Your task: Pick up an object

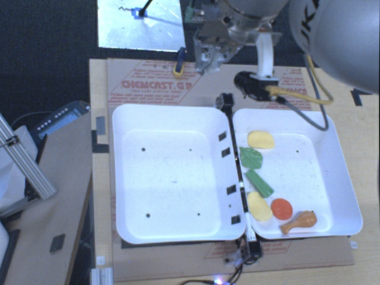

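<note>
- Above the bins' far edge, your gripper (208, 55) hangs over the bench; you cannot tell its state.
- Your right bin (332, 153) holds a yellow piece (260, 139), green pieces (251, 158), an orange disc (281, 208).

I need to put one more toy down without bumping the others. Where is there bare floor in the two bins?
The left bin has bare floor from wall to wall. In the right bin, the strip along its right wall is free. Its left edge is crowded: yellow piece, green leaf, green block, another yellow piece, red disc, drumstick.
</note>
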You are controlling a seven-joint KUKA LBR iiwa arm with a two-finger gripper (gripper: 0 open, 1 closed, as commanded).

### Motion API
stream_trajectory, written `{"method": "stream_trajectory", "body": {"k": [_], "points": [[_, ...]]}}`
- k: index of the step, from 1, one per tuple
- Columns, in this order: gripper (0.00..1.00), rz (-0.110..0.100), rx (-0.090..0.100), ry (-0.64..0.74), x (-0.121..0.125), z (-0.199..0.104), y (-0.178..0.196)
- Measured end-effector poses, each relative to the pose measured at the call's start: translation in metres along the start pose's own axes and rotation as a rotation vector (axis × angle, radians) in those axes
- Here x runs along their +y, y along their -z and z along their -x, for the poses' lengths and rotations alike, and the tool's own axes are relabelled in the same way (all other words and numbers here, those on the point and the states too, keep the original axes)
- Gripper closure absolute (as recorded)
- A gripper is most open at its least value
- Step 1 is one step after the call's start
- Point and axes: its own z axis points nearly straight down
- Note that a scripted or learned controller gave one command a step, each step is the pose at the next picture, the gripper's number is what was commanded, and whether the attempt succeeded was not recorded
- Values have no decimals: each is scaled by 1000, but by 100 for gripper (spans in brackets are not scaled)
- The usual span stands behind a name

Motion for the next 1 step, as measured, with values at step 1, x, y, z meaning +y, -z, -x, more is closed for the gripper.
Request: {"method": "stream_trajectory", "body": {"k": [1], "points": [[100, 1, -4, -7, 57, 10, 45]]}}
